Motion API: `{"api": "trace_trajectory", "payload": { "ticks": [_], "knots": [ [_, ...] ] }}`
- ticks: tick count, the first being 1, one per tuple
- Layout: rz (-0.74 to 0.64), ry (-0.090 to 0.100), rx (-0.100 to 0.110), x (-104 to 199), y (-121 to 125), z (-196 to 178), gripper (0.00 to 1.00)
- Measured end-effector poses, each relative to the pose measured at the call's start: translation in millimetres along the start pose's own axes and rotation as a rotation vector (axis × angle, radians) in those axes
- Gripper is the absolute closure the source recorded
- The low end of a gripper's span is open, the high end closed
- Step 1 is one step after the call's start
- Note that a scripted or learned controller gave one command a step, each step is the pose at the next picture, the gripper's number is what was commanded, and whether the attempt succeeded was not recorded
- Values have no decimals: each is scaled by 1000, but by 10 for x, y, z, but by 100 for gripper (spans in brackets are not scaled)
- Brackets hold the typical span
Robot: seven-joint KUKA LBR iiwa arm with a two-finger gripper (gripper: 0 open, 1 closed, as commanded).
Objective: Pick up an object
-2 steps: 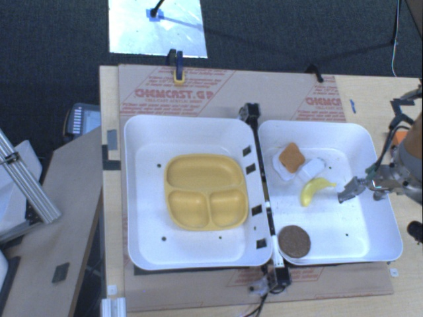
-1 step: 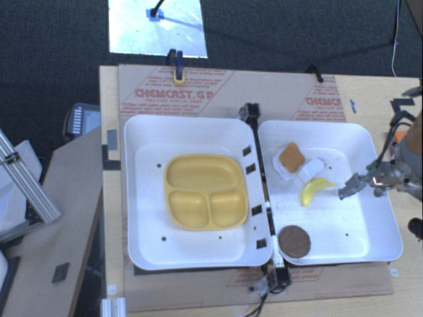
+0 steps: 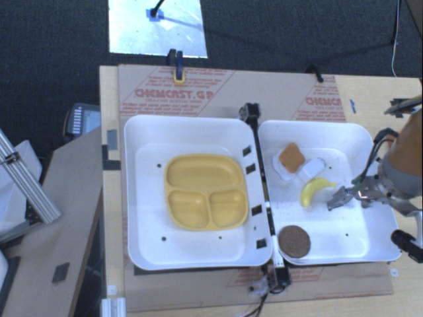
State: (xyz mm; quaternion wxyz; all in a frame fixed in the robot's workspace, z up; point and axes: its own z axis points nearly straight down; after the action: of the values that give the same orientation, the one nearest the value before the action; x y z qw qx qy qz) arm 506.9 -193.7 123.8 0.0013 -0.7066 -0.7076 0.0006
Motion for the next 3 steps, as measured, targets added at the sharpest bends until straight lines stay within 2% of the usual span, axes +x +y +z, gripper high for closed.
{"api": "trace_trajectory", "payload": {
  "ticks": [1, 2, 3],
  "knots": [
    [0, 0, -2, 3, 4, 412, 0],
    [-1, -3, -7, -3, 18, 284, 100],
    [0, -3, -7, 2, -60, -196, 100]
  ]
}}
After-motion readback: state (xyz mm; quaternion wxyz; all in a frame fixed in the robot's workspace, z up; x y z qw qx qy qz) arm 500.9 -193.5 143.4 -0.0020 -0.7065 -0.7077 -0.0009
